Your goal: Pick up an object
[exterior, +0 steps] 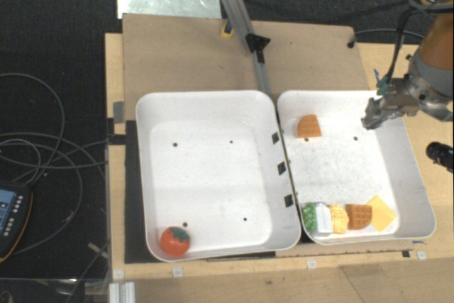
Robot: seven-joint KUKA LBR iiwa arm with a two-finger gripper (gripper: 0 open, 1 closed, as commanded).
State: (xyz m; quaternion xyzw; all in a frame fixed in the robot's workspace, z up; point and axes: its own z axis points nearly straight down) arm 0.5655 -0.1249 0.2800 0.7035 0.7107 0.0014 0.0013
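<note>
The grey arm with its orange band (434, 46) reaches in from the right edge of the bench, its wrist bent down and to the left so that the two-finger gripper (374, 117) hangs over the far right part of the right-hand shallow white bin (415, 174), close to that bin's right rim. Whether the claw is open or closed cannot be told from this view (it shows only as a dark, blurred tip), and nothing can be seen held in it.

The nearest object is a small orange-brown rounded bread-like piece (308, 126), which lies on the bin floor near the far left corner of the right bin, well apart from the claw and to its left. Along the near edge of the same bin sits a tight row of toy foods: a green leafy piece with a white part (313, 216), a yellow corn-like piece (338, 218), a brown waffle-like square (359, 216) and a yellow wedge of cheese-like plastic (383, 213), each touching or just beside the next. All of them lie well apart from the claw, toward the near side.

In the left-hand white bin (206, 110), a red tomato-like ball with a green top (174, 240) rests in the near left corner, farthest from the arm.
</note>
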